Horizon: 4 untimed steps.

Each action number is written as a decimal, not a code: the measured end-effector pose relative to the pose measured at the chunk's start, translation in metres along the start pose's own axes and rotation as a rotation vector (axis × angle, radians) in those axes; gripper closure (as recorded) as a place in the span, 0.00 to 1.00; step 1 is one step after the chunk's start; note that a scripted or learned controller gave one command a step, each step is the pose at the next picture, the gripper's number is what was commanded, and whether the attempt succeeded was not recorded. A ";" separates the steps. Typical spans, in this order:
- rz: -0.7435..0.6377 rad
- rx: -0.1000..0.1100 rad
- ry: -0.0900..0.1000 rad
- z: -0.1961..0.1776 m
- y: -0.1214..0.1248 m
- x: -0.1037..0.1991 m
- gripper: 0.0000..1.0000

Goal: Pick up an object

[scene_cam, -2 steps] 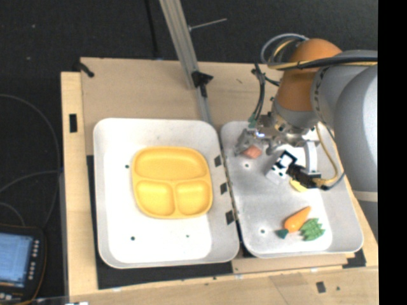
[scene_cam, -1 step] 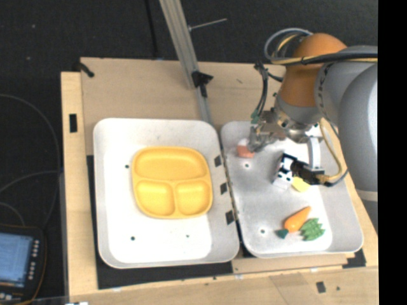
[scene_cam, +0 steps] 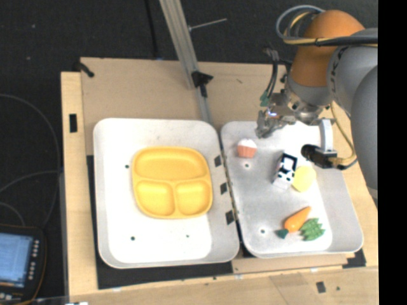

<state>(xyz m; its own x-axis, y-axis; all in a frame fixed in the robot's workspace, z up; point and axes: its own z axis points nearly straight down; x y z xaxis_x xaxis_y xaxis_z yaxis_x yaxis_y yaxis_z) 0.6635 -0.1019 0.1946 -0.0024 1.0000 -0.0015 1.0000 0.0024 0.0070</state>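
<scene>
My gripper hangs over the far left corner of the right bin. Just below and left of it, apart from it, a small pink and white cupcake-like toy lies on the bin floor. Nothing shows under the gripper. Toward the bin's middle, a black and white block-like toy rests against a pale yellow piece. An orange carrot lies near the front beside a green leafy piece.
The left bin holds a yellow divided plate near its middle. A slanted metal pole rises behind the bins. The arm's orange band and grey body loom over the right bin's far right corner.
</scene>
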 end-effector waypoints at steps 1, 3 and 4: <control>-0.001 0.002 0.001 -0.032 0.001 -0.002 1.00; -0.003 0.008 0.002 -0.023 -0.020 0.090 1.00; -0.005 0.004 0.004 -0.042 -0.031 0.139 1.00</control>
<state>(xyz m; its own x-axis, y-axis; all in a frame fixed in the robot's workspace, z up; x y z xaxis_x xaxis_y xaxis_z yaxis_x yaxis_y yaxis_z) 0.6316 0.0368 0.2360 -0.0072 1.0000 0.0023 1.0000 0.0072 0.0027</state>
